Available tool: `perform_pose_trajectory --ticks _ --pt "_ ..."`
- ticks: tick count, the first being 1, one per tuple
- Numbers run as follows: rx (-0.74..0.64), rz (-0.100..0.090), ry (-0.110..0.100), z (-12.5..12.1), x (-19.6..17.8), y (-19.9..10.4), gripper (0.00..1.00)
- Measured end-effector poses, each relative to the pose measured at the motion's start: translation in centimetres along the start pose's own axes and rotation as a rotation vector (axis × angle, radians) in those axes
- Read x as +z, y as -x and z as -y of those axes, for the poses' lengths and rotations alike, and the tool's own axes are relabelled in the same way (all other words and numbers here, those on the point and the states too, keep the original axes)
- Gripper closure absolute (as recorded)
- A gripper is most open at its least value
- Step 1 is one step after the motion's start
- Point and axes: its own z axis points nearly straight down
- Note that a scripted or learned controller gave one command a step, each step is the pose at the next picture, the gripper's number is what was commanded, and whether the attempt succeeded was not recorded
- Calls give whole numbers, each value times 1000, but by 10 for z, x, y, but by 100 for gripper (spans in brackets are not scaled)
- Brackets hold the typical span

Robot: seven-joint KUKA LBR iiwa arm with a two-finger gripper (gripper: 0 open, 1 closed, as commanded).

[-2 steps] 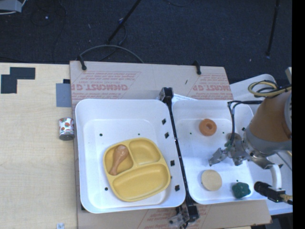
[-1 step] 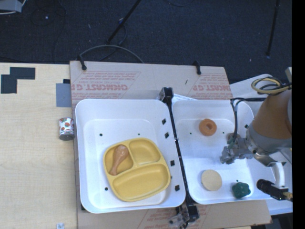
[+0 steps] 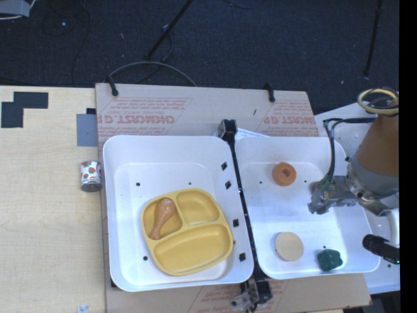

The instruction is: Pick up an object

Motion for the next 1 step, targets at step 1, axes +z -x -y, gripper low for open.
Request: perform_pose_trajectory --ticks 1 --pt "-1 0 2 0 -56 -10 100"
